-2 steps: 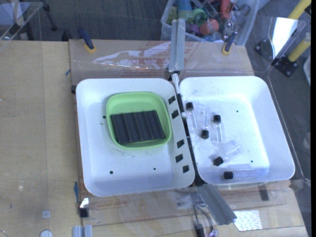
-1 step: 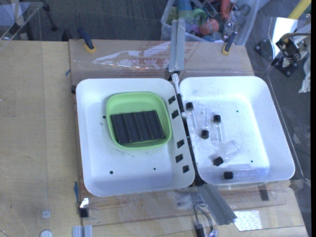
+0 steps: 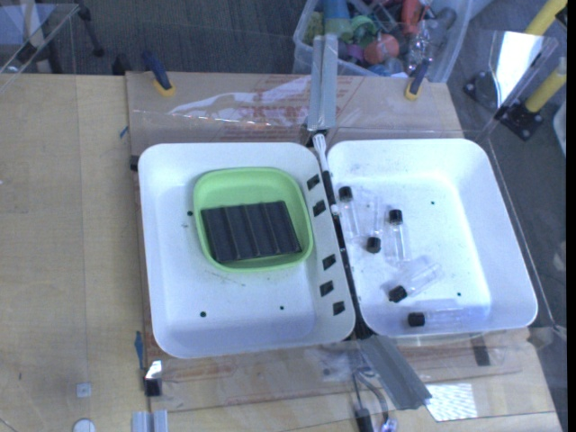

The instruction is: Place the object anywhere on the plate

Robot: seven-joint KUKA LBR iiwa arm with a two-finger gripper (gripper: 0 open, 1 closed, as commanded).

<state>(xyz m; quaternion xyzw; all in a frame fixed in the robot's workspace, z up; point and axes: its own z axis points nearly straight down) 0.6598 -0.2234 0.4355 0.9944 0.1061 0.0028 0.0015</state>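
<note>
I cannot tell whether my pincer is spread or pressed together, so I plan as if either may be true.

The green plate [image 3: 209, 207] sits in the left bin [image 3: 171, 268], and a dark ribbed block [image 3: 250, 230] lies flat on it, covering most of its floor. If that block is the thing I am meant to place, the job looks done, and the danger is that I nudge it or the plate by reaching in again. If the thing is one of the small clear tubes with black caps in the right bin [image 3: 468, 196], the job is not yet begun (I honestly cannot say which it is).

The tubes worry me. They are round and smooth, so I judge that one may squirt out sideways as I close on it. Two of them [image 3: 396, 234] lie just beside each other near the middle of the bin, so I could catch both or knock one away. Another tube [image 3: 355, 207] lies close to the wall between the bins [image 3: 331, 241], and one more [image 3: 445, 316] rests along the near wall, where there is little room to come down on either side of it. A slanted tube [image 3: 416, 280] lies between those groups.

Then the drop itself: with the block taking up most of the plate, a tube would likely land on the ribs or the sloping rim and could roll off into the bin.
</note>
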